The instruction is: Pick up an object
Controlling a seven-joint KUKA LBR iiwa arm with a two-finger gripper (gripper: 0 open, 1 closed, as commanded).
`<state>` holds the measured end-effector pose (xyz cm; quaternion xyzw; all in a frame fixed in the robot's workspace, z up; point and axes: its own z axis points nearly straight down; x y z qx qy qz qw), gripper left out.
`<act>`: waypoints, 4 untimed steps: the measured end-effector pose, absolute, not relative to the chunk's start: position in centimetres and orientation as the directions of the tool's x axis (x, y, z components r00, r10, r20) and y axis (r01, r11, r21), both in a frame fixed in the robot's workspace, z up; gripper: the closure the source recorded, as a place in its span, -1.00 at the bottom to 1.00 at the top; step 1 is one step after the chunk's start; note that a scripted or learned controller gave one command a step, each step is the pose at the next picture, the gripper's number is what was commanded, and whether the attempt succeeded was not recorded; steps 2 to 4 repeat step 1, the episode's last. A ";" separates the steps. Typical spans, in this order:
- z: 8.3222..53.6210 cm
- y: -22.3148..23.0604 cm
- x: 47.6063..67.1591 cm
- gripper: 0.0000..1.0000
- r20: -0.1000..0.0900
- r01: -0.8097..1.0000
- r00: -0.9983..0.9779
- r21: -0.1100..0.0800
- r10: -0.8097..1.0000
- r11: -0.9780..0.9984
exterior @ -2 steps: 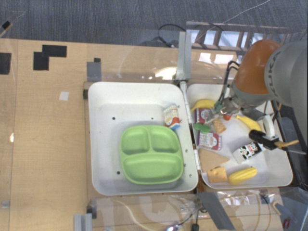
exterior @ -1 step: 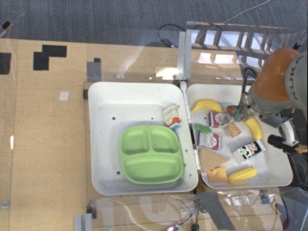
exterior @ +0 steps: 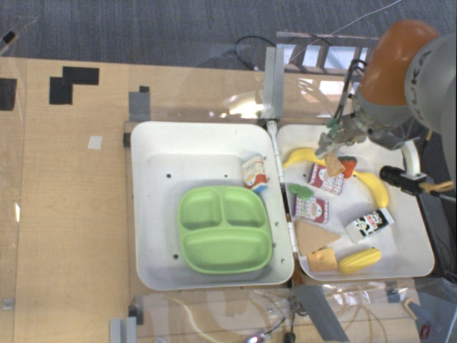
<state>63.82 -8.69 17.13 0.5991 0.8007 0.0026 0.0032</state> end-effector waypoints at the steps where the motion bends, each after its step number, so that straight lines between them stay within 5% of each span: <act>1: 22.5 -7.0 66.6 1.00 -0.001 0.998 -0.065 0.006 0.998 0.065; 4: 22.5 -7.0 66.6 1.00 -0.001 0.998 -0.065 0.006 0.998 0.065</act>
